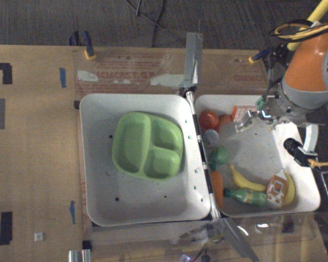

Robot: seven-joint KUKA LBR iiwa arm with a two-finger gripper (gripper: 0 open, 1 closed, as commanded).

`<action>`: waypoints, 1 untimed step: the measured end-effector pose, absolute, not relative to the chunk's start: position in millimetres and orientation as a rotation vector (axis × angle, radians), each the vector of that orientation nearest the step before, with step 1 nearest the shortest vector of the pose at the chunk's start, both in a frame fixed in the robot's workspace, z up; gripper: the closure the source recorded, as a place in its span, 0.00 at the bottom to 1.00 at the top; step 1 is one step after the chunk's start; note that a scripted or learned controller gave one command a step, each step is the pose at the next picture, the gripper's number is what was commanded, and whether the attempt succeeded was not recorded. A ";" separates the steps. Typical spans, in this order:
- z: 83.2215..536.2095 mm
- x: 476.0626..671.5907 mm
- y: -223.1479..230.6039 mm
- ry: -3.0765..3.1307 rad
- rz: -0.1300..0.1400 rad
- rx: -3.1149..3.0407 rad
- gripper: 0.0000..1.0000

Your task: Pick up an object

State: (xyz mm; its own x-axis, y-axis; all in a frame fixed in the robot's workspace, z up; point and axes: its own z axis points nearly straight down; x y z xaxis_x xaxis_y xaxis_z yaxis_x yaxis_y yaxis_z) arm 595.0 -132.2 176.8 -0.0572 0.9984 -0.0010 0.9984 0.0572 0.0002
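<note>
My gripper (pixel 245 120) hangs over the back part of the right bin (pixel 311 201), reaching in from the right. Just to its left lie a red round fruit (pixel 208 119) and an orange piece (pixel 226 122) against the bin's back left corner. A grey round thing (pixel 210 138) and a green one (pixel 218 156) lie below them along the left wall. A carrot (pixel 216 185), a yellow banana (pixel 246 182), a green bottle (pixel 247 197) and a small carton (pixel 275 189) lie at the front. I see nothing between the fingers.
The left bin (pixel 98 190) holds a green divided plate (pixel 148 145). A metal divider (pixel 199 146) runs between the two bins. The bare floor of the right bin (pixel 251 152) lies under and in front of the gripper.
</note>
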 end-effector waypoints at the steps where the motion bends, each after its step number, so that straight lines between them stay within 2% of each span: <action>1: 89.5 550.6 -125.7 2.164 0.006 2.271 0.00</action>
State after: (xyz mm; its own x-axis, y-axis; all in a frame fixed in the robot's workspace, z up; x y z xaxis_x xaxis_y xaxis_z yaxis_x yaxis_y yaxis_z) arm 550.6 -125.7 89.5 0.0485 0.9988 -0.0001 0.9988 -0.0485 0.0060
